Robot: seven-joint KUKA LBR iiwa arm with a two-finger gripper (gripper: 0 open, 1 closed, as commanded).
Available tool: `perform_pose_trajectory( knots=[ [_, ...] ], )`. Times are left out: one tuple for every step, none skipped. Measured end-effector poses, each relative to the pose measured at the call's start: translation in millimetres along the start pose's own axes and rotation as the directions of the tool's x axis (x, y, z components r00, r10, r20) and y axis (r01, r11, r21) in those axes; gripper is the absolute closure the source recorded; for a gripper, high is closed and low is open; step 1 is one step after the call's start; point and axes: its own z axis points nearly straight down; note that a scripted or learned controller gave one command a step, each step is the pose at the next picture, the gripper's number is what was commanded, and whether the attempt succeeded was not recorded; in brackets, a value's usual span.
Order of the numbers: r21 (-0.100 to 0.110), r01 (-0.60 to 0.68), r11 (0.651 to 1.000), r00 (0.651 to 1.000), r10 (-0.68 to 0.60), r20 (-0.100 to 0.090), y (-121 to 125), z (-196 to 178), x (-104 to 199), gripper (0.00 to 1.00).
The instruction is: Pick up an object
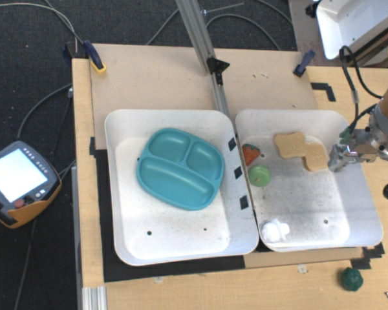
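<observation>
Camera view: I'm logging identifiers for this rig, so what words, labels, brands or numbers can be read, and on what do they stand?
None can be read.
The handheld pendant at the left has a lit screen, but it is washed out white and shows no legible text.
The teal tray, the white bins and the gripper bear no visible markings.

I see two bins side by side on the bench point(155, 76). The left bin point(126, 237) holds a divided plate point(180, 168) at its centre. In the right bin point(355, 218), two flat pieces point(301, 148) overlap toward twelve o'clock, a ball point(259, 175) sits at nine o'clock, and a crumpled wad point(275, 230) lies at seven. The tool point(343, 155) is at three o'clock, just beside the pieces.
</observation>
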Motion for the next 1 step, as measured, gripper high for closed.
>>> perform_pose_trajectory(
  knots=[
    [0.002,0.001,1.000,1.000,-0.001,-0.001,1.9,-44.0,-0.5,1.00]
  ],
)
